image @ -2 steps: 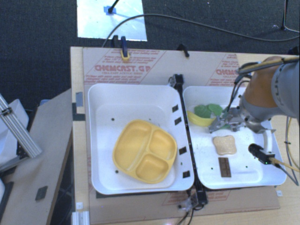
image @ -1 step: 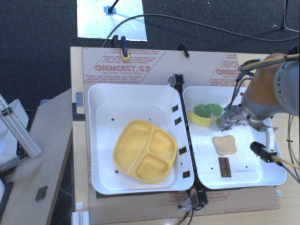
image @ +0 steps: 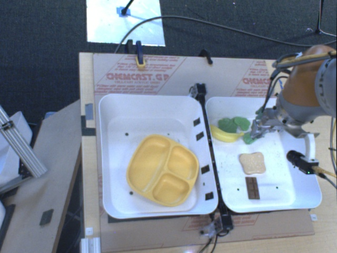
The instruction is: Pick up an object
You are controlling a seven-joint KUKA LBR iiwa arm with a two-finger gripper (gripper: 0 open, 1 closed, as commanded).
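Note:
The right bin [image: 303, 194] holds a yellow banana [image: 225, 135], a green leafy piece [image: 234, 124], a slice of toast [image: 253, 163] and a brown chocolate bar [image: 253, 187]. My gripper [image: 257, 130] hangs low over the bin's upper middle, just right of the banana's end and the green piece. A small green bit [image: 247, 138] lies right under its tip. The arm's body hides the bin's upper right corner.
The left bin [image: 113, 141] holds a yellow divided plate [image: 163, 168]. A black divider with clips [image: 206, 152] runs between the bins. A black part of the arm [image: 301, 162] overhangs the right bin's right side. Cables trail over the bench behind the bins.

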